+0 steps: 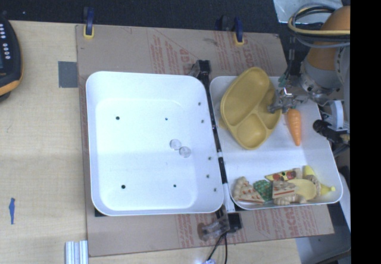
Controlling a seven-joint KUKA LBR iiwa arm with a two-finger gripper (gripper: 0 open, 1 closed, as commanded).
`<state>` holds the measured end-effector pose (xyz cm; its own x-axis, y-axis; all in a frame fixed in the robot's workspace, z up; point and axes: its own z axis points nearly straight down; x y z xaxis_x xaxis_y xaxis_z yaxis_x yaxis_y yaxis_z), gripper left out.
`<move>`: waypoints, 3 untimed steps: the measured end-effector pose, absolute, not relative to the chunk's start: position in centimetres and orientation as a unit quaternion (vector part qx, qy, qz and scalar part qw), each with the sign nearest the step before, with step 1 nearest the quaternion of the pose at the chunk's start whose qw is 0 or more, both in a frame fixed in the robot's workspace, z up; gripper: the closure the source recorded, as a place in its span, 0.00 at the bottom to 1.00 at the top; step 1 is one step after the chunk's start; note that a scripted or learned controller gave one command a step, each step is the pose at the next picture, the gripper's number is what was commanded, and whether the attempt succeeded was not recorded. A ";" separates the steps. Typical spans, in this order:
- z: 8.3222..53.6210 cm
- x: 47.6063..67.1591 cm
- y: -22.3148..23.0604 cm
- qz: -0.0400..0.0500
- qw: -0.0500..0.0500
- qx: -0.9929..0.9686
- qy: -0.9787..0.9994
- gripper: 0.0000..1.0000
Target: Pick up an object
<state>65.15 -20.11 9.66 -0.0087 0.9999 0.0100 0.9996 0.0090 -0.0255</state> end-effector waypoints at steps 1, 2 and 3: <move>21.1 57.5 -17.6 0.000 -0.001 -0.708 -0.707 1.00; 20.0 64.5 -18.1 0.001 -0.003 -0.705 -0.709 1.00; 18.6 65.6 -20.9 0.002 0.000 -0.707 -0.708 1.00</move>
<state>65.60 -20.89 18.57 -0.0012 1.0000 -0.0030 1.0000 0.0012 -0.0027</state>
